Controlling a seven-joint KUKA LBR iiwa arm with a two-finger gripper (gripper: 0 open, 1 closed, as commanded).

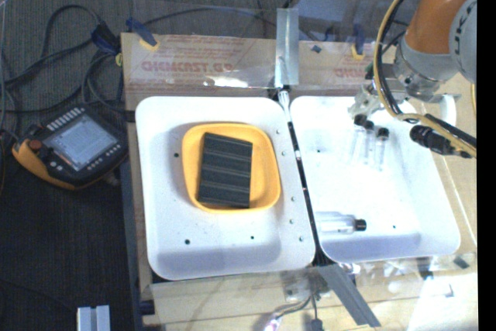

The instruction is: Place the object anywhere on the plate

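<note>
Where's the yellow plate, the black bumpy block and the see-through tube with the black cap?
Yellow square plate (266, 167), camera view: bare right rim.
Black ribbed rectangular block (225, 170), camera view: middle of its top.
Clear plastic tube with black cap (335, 223), camera view: middle of its clear body, in the right bin.

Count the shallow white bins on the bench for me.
2. The left shallow white bin holds a yellow square plate with a dark ribbed block; the right shallow white bin holds a clear tube.
</note>
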